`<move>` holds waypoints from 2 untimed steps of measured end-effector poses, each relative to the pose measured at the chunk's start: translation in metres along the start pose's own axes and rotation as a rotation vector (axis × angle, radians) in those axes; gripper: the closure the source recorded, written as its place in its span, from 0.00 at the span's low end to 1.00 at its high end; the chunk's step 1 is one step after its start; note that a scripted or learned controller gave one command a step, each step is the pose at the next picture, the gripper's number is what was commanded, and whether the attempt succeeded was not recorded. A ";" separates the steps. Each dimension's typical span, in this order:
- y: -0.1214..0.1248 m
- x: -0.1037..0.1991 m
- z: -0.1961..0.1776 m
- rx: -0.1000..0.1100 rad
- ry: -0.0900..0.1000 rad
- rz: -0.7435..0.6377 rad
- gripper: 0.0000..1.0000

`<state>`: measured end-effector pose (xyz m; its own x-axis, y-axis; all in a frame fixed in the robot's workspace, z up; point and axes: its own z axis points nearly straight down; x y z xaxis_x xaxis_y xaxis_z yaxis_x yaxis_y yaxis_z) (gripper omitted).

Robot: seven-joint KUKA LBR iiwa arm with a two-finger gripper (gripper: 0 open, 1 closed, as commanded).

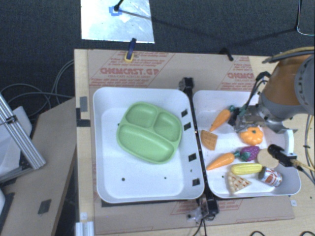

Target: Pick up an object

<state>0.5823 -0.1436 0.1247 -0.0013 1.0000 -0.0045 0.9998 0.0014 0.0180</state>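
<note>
In the camera view you see two shallow white bins side by side on a brown cardboard sheet [147, 70]. The left white bin [106, 146] carries a pale green plastic plate with three compartments [149, 131], lying towards its far half and a little tilted against the bin's edges.

The right white bin [290, 183] carries the toy food you may pick from. Along its left edge lies a tan, waffle-textured cracker square [209, 140]. Just beyond it, towards the far edge, an orange plastic carrot [220, 119] points with its green top at the arm. A second orange carrot [221, 160] lies near the middle of the bin, its leafy end touching a purple bunch of grapes [249, 153]. Beside the near edge you find a yellow corn cob [246, 169], a pale wedge of pizza with red spots [238, 183] and, towards the near right corner, a small red and silver can [270, 177] on its side. A round orange pumpkin-like fruit [251, 136] sits just beside the gripper.

The grey arm with its orange band [288, 85] reaches over the far right corner of that bin. Its two-finger gripper [239, 119] hangs low by the first carrot's top and the round fruit; you cannot tell how its claw stands.
</note>
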 end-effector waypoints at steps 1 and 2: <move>0.006 0.002 -0.044 0.014 0.004 -0.003 1.00; 0.009 0.002 -0.097 0.012 0.003 -0.004 1.00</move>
<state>0.5890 -0.1415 0.2223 -0.0051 1.0000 -0.0013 1.0000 0.0051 0.0060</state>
